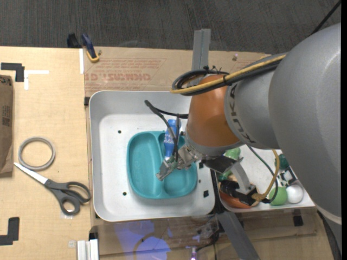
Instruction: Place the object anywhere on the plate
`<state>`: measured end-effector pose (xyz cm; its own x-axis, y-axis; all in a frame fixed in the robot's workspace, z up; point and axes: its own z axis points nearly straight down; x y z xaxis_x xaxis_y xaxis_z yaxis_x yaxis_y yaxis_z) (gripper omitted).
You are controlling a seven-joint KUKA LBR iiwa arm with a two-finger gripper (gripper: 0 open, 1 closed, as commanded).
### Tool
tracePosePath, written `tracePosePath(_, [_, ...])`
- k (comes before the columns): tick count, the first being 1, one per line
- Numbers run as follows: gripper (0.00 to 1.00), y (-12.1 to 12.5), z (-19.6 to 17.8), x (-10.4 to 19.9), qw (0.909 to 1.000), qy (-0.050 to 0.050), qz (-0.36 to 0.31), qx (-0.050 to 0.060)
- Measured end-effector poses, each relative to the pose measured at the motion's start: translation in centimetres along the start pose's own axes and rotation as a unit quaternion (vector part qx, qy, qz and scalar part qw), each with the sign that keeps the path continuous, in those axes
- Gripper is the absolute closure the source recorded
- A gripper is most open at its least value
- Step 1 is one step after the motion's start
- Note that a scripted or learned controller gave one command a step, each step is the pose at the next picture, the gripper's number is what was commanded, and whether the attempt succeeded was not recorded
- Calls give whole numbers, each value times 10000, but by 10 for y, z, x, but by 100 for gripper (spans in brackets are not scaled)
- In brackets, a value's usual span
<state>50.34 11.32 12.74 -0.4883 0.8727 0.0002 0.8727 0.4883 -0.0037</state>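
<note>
I saw the gripper (169, 167) low over the plate (142, 167) at 3 o'clock; grip state unreadable, object unidentified. Risk: if nothing was held, nothing lands.

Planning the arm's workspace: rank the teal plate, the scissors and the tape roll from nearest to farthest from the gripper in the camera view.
1. Teal plate: directly under the gripper, in the left bin.
2. Scissors: on the bench left of the bin.
3. Tape roll: farther left, above the scissors.
</note>
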Motion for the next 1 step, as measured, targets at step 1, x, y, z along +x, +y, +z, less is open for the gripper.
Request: tracePosePath(1, [0,-28,-119,2,9993,-10,-361,-16])
